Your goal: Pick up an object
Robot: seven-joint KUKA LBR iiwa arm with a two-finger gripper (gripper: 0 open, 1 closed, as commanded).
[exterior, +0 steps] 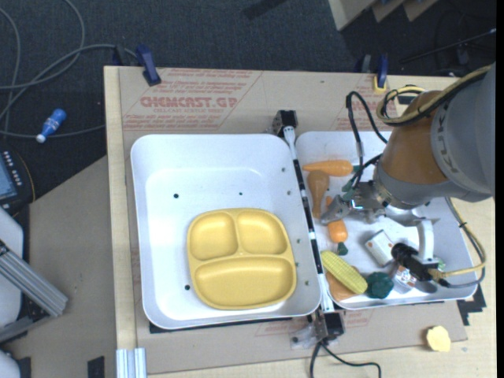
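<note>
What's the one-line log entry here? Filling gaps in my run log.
arm: over right bin | gripper: near orange carrot | grasp: unconfirmed | yellow tray: left bin

- Arm point(465, 144): one unit; large rounded casing in smooth matt grey, bulky and cylindrical in section, at 3 o'clock in the camera view.
- Orange band point(409, 152): broad glossy orange-brown ring just below the grey casing, curved like a barrel.
- Wrist section point(398, 191): a grey ring under the orange band, with a paler, silvery flange beneath it.
- Cables point(364, 120): thin black leads looping off the orange band toward 11 o'clock; a yellow lead coils beside them near the top of the band.
- Gripper point(352, 203): small dark metal assembly with bright silvery parts at the wrist's 9 o'clock side; detail too fine to make out.
</note>
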